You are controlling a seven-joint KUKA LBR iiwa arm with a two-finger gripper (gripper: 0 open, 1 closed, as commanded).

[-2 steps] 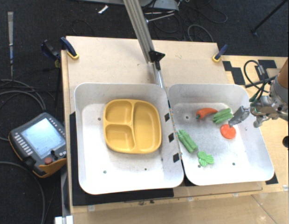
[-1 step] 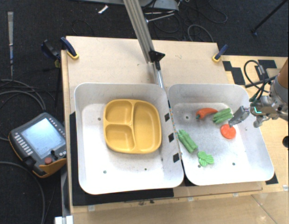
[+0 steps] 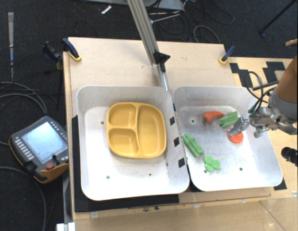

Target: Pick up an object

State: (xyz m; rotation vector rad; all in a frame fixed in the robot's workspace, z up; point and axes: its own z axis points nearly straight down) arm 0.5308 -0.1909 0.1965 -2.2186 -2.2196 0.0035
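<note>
The right bin (image 3: 264,170) holds several small toy foods. An orange carrot-like piece (image 3: 212,115) lies next to a green ridged piece (image 3: 229,119) at the back. A red-orange round piece (image 3: 235,137) sits just in front of them. Two more green pieces lie nearer the divider, a long one (image 3: 192,145) and a short one (image 3: 212,164). My gripper (image 3: 251,128) hangs low over the bin's right side, open, with one fingertip (image 3: 243,123) beside the red-orange piece and the green ridged piece. Nothing is between the fingers.
A yellow three-compartment plate (image 3: 137,129) lies in the left bin (image 3: 91,177). A slanted metal pole (image 3: 144,25) rises behind the bins. A teach pendant (image 3: 39,148) lies on the floor at the left. Cables run past the arm on the right.
</note>
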